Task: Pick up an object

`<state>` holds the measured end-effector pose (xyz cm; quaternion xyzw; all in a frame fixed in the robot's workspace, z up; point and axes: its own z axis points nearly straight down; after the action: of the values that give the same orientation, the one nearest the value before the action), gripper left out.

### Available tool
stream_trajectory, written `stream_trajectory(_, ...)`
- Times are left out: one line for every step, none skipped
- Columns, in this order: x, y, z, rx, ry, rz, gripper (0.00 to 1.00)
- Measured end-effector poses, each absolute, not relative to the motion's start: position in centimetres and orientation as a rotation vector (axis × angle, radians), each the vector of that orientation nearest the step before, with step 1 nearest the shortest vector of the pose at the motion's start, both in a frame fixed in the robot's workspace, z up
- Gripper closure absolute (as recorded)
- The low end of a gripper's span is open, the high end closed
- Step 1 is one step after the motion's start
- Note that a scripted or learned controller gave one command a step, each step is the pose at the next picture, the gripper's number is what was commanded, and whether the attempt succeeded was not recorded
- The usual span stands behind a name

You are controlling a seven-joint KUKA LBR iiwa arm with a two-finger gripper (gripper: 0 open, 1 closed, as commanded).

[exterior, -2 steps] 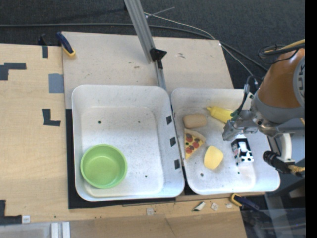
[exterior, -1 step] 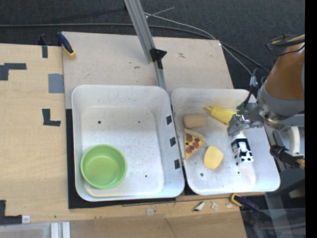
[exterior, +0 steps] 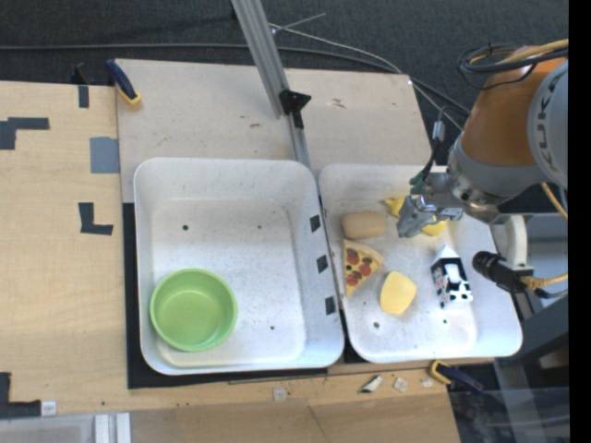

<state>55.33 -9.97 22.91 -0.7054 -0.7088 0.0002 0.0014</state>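
Observation:
In the right bin [exterior: 369,340] lie a tan bread roll [exterior: 363,224], a pizza slice [exterior: 358,266], a yellow rounded piece [exterior: 398,293], a black-and-white cow-patterned carton [exterior: 452,282] and a yellow object [exterior: 430,226] partly hidden under the gripper. My gripper [exterior: 413,218] hangs low over the bin's upper middle, just right of the bread roll and above the yellow object. Nothing visible sits between its fingers.
The left bin [exterior: 148,192] holds a green bowl [exterior: 193,308] in its front left corner. A slanted metal pole [exterior: 268,58] crosses the back, ending at a black clamp near the bins' divide. A yellow-blue clamp [exterior: 123,81] lies at the bench's back left.

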Motion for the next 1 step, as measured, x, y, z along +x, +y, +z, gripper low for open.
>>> stream_trajectory(57.25, -4.95, 23.75, -2.212, -2.227, -0.001, 1.0)
